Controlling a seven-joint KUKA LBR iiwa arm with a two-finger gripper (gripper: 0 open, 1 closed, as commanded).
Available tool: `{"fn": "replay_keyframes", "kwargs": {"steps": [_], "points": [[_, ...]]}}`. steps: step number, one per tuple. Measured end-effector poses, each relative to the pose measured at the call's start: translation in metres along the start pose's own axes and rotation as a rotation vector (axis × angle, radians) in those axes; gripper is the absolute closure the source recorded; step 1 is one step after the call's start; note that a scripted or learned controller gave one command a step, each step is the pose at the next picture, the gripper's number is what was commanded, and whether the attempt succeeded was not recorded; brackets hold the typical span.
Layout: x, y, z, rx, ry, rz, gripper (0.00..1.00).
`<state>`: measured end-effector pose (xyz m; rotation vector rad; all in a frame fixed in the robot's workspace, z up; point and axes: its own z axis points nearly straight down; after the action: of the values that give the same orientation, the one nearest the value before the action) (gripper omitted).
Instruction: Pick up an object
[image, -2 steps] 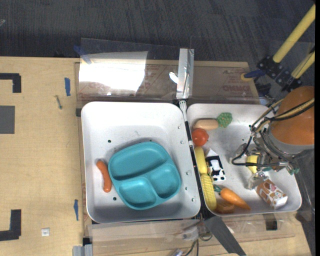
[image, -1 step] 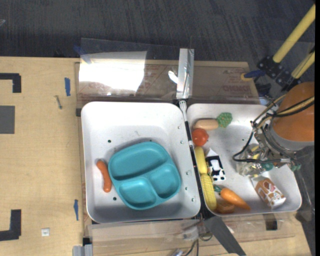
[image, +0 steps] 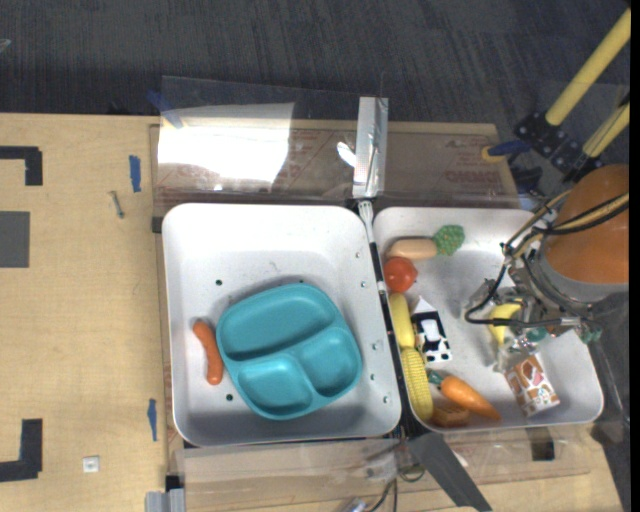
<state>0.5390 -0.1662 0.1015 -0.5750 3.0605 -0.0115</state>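
My gripper (image: 517, 325) reaches down into the right bin (image: 590, 405), on its right side, under the arm's orange band (image: 600, 235). A small bottle with an orange and white label (image: 531, 384) lies just below the gripper, tilted toward the bin's front right corner. A yellow piece (image: 503, 313) shows at the gripper's left edge; I cannot tell whether it is an object or part of the tool. Along the bin's left side lie a red tomato (image: 400, 272), a yellow corn cob (image: 412, 372), a black and white cow toy (image: 431, 337) and an orange carrot (image: 466, 396).
A bread roll (image: 412, 248) and a green broccoli (image: 449, 238) sit at the right bin's back. The left bin (image: 200, 240) holds a teal divided plate (image: 288, 348) and an orange sausage (image: 209, 352). Cables hang beside the wrist.
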Motion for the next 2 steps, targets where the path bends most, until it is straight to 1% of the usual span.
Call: {"fn": "replay_keyframes", "kwargs": {"steps": [1, 2], "points": [[0.013, 0.017, 0.011, -0.004, 0.012, 0.013, 0.00], [0.009, 0.017, -0.001, 0.000, 0.001, 0.012, 1.00]]}}
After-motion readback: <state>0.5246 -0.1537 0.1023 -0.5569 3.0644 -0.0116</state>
